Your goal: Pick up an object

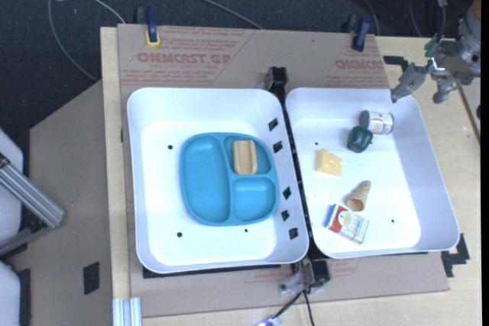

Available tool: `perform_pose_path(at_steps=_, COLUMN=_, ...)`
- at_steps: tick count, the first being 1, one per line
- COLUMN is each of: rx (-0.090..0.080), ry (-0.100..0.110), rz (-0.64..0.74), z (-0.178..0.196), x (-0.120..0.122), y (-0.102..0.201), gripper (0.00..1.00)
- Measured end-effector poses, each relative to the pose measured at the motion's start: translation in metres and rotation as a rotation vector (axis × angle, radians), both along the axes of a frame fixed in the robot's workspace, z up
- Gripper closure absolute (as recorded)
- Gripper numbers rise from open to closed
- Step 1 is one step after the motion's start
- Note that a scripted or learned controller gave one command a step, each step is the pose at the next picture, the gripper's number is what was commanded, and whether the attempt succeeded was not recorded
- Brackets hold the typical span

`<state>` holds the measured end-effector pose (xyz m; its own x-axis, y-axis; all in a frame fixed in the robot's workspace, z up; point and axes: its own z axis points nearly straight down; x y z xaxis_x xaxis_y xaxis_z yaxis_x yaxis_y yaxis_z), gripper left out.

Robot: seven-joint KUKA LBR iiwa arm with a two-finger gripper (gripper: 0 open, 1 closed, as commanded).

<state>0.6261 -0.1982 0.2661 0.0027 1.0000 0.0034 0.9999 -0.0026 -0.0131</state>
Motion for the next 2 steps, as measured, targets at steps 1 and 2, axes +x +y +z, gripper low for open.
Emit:
perform_pose_path(at_steps=1, rx=-0.003, ry=-0.013, rz=0.003, z=0.008, x=0.002, y=0.001, gripper=0.0)
perform_pose_path(at_steps=2, rx=-0.002, ry=-0.009, rz=0.004, z=-0.034, x=0.001, y=0.005, gripper=0.0)
